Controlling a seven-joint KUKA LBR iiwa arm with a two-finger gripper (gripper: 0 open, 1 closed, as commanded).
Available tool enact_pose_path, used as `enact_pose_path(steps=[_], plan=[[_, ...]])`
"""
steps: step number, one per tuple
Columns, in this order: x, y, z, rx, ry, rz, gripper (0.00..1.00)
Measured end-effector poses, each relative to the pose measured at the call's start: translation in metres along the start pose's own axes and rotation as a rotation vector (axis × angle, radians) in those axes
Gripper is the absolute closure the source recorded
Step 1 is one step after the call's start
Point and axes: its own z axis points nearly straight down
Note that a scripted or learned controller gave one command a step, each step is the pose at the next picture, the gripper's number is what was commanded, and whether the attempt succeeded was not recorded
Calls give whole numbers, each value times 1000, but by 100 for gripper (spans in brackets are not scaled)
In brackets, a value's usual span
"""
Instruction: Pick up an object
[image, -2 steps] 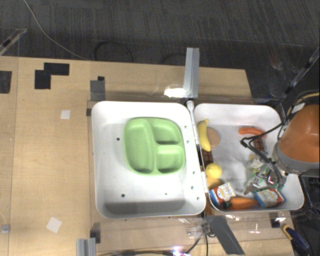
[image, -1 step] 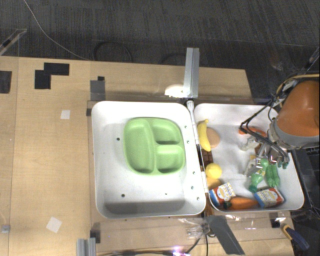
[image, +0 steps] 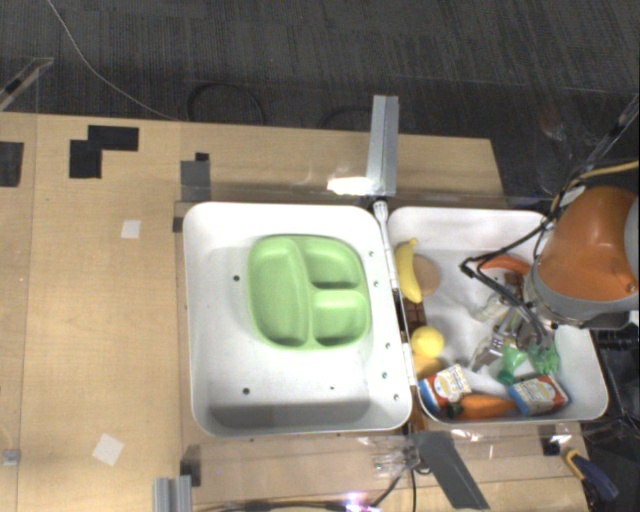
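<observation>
Nearest the camera, along the right bin's (image: 600, 400) near wall, lie a carrot (image: 484, 406), a small carton (image: 447, 383) and a red-labelled pouch (image: 538, 395). Just beyond them a lemon (image: 427, 343) sits beside the divider, with a banana (image: 405, 270) farther back. The gripper (image: 505, 335) hangs low over the middle of this bin, above a green item (image: 522, 358); whether it is parted or closed, and whether it has hold of anything, cannot be determined. The left bin (image: 215, 300) carries a green tray (image: 305, 290). Judged by appearance, the lemon is firm, light and rounded, so it may roll; grip it across its middle.
</observation>
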Motion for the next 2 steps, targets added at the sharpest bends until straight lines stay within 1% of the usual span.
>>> enact_pose_path(steps=[1,2], plan=[[11,-7,-1,-1,-5,-374,0],[6,-4,-15,-2,-21,-375,100]])
